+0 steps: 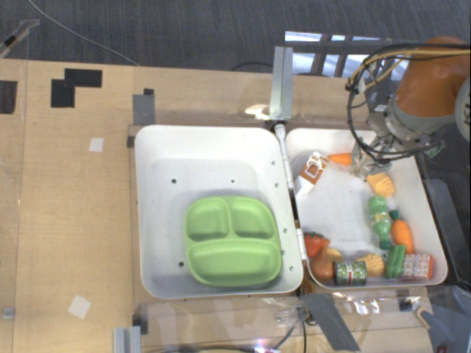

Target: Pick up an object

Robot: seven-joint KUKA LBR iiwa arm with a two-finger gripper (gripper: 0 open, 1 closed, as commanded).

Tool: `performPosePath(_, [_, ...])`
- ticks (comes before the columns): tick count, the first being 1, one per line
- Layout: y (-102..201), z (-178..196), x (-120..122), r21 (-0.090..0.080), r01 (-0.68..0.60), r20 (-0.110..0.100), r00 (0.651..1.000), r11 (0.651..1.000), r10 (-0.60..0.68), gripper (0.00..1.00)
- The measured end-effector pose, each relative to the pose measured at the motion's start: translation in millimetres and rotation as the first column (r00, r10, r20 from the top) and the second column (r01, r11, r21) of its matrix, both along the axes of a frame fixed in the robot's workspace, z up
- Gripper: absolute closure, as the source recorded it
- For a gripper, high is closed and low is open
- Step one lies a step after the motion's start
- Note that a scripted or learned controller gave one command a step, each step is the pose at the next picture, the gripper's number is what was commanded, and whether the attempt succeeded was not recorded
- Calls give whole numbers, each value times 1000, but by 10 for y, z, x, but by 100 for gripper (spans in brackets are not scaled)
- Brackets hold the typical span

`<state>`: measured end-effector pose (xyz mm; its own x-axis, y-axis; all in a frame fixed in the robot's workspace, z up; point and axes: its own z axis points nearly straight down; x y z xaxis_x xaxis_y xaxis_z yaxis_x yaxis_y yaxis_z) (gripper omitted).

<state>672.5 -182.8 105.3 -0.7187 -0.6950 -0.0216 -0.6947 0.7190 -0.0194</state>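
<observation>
While the arm (430, 87) is hanging over the far right corner of the right bin (434, 219), we're pretty sure nothing has been picked up yet. Its gripper (366, 162) sits low near the bin's far edge, just beside a small orange carrot (340, 158) and a yellow piece (380, 184). Whether it's touching either one, we can't say. It's too small and cluttered with cables up there, so we can't tell how the fingers stand, and we see nothing lifted clear of the bin floor.

Everything to choose from is in that right bin. A white and orange carton (312, 170) leans near the far left corner, against the wall shared with the other bin. A green veggie (379, 219) and a second carrot (401, 234) lie along the right side. Along the near edge there's a pile: a tomato (315, 244), a can (350, 272), a corn cob (374, 263), a green pickle-looking thing (396, 259) and a small red box (417, 265).

The left bin (158, 168) just holds a green divided plate (232, 240), toward its near edge.

So our read: the approach is done or nearly so, with the first carrot or the yellow piece as the likely target. The actual closing, the lift and a check that the thing comes up with it are all left to do.
</observation>
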Motion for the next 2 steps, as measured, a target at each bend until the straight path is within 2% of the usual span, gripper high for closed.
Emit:
performPosePath(1, [133, 1472, 13, -1, 105, -1, 995, 995, -105, 100])
performPosePath(2, [147, 1542, 19, 3, 104, -1, 995, 995, -104, 100])
